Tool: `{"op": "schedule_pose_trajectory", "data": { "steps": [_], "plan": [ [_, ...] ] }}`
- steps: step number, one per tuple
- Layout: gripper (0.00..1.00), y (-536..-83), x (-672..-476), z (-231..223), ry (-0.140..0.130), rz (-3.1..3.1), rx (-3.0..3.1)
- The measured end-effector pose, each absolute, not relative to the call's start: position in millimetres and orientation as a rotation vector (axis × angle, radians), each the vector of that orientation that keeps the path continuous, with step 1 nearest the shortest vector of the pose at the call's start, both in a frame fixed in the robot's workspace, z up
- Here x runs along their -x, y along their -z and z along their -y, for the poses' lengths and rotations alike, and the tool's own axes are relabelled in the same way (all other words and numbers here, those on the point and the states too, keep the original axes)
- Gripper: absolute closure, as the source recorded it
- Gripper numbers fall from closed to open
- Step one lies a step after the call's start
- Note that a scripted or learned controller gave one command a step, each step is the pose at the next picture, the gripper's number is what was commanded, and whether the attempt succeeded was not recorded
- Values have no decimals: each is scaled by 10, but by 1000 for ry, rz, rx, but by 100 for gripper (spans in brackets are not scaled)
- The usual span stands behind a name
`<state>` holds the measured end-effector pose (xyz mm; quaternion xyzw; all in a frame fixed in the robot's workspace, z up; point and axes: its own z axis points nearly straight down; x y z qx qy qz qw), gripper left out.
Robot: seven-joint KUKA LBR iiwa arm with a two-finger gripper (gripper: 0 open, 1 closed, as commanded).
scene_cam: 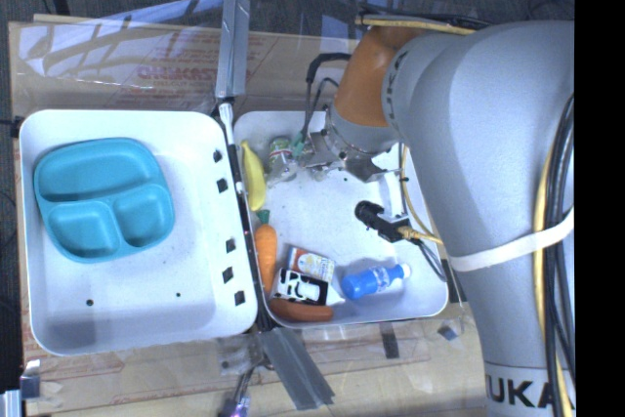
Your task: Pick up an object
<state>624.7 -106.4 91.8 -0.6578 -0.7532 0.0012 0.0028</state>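
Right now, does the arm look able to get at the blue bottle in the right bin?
Probably yes. The blue bottle lies uncovered on the right bin's floor, apart from the small carton beside it. The gripper is over the same bin.

Robotics lab: KUKA arm (488,161) over white bins (59,327).

Teal tray (98,195), yellow banana (254,176), orange carrot (266,254), blue bottle (371,281), poss. red sausage (301,312), white bins (127,327).
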Motion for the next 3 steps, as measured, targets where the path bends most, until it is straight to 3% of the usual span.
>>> {"op": "schedule_pose_trajectory", "data": {
  "steps": [1, 2, 3],
  "plan": [
    [0, -928, -6572, 1000, 0, 2439, 1980],
    [100, -1027, -6576, 973, -2, 2446, 1967],
    [100, -1934, -6572, 438, 1, 2397, 2030]
  ]
}}
